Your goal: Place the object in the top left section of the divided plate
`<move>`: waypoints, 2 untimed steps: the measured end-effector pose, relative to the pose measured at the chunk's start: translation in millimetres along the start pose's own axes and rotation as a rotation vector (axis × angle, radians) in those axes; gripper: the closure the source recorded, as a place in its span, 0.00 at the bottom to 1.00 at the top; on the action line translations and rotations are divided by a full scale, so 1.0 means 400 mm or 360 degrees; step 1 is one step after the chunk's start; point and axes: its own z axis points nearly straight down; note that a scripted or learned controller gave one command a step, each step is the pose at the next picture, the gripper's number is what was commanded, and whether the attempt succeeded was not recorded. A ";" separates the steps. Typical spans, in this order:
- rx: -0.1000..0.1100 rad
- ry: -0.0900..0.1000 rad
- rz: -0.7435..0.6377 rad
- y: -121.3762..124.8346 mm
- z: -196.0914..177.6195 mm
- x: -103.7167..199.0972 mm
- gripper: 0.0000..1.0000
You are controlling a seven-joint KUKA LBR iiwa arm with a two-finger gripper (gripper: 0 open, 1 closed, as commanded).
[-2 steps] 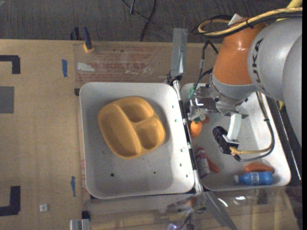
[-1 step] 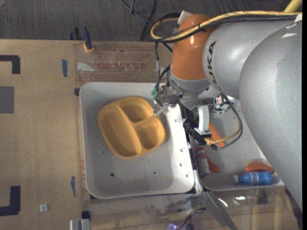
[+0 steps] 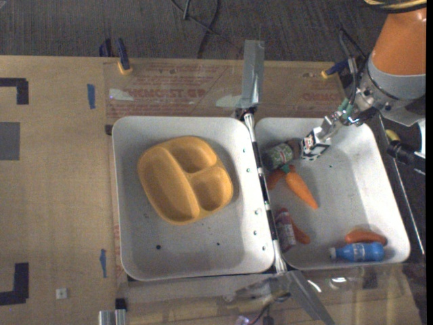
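Carrot [image 3: 300,187] is my guess for the thing to move, though the task does not say which toy it is. It lies in the right bin [image 3: 352,175], just below my tool [image 3: 314,143] and a little toward the plate side. A small can [image 3: 278,156] sits right beside the tool, nearly touching it. I cannot tell if the tool is spread or pressed together, and I see nothing in it. The arm [image 3: 399,42] leans in from behind the tool. Far from the tool, in the other bin [image 3: 135,249], sits the yellow divided plate [image 3: 184,179], turned a bit, with nothing in its sections. Toys are piled near the middle wall, so I think a clean pick needs care. A blue bottle [image 3: 358,252] lies well below the tool.
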 end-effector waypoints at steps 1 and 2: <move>0.0002 0.0006 -0.0322 0.140 0.172 0.130 1.00; -0.0003 0.0003 -0.0386 0.282 0.229 0.315 1.00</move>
